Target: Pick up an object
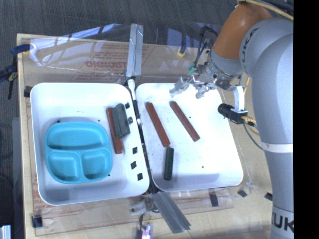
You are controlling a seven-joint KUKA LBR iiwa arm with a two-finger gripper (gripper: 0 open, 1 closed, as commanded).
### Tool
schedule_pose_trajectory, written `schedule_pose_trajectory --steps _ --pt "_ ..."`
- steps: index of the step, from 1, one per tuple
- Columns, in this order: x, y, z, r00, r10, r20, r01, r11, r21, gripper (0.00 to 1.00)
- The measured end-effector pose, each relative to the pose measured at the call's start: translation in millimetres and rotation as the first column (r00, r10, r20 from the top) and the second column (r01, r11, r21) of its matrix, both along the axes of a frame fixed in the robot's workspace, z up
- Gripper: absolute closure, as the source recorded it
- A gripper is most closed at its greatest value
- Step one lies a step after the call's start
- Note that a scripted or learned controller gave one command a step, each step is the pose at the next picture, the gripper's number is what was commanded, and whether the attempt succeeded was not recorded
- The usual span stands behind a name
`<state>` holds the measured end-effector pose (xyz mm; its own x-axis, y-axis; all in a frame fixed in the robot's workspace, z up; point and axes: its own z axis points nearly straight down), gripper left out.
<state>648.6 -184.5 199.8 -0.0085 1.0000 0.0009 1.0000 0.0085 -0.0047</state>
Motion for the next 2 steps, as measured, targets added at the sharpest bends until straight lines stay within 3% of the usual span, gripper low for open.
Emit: schedule_pose_trajectory --steps 1,2 --pt "8.6 -24.3 -108.1 0.997 0.074 0.003 -0.074 0.997 0.000 0.00" --pt "9.4 -22.1 -98.1 0.997 0.082 0.001 -0.082 0.997 0.000 1.00"
